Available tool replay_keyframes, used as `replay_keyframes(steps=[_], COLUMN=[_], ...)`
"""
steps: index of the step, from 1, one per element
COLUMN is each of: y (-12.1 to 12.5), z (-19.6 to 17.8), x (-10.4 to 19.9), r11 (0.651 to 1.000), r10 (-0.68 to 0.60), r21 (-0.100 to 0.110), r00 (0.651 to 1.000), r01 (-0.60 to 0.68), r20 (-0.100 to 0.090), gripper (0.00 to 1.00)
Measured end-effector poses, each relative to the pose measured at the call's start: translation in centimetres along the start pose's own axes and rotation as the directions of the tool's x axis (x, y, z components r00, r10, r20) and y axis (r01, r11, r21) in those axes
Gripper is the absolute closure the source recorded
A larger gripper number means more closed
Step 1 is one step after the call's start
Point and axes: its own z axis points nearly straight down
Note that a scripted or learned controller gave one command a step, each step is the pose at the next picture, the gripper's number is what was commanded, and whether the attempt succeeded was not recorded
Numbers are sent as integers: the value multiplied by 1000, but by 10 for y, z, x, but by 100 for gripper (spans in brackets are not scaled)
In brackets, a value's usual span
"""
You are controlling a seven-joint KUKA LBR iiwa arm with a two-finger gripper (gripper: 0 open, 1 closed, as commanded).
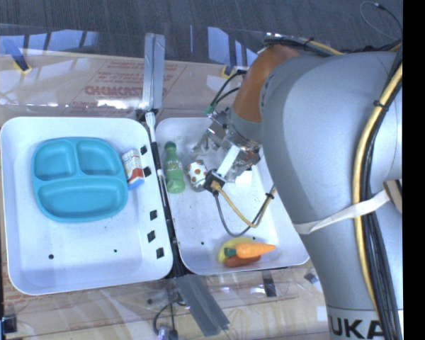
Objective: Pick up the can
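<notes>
Blue divided plate (78, 178) flat in left bin (28, 261), toward its upper half. Green bottle (173, 167) lying along left edge of right bin (198, 253), a small white-and-red spotted thing (197, 173) just beside it to the right. Carrot (251, 248) at right bin's lower edge, resting on yellow and red toy food (234, 256).

Grey arm (333, 140), orange band, possibly yellow cabling.
</notes>
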Motion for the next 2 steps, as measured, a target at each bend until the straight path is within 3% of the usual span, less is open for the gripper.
replay_keyframes(steps=[1,2], y=[-2,-2], z=[-9,-9], x=[2,2], r11=[1000,1000], r10=[-10,-11], r21=[5,6], r00=[1000,1000], r01=[10,11], r20=[2,2], gripper=[100,0])
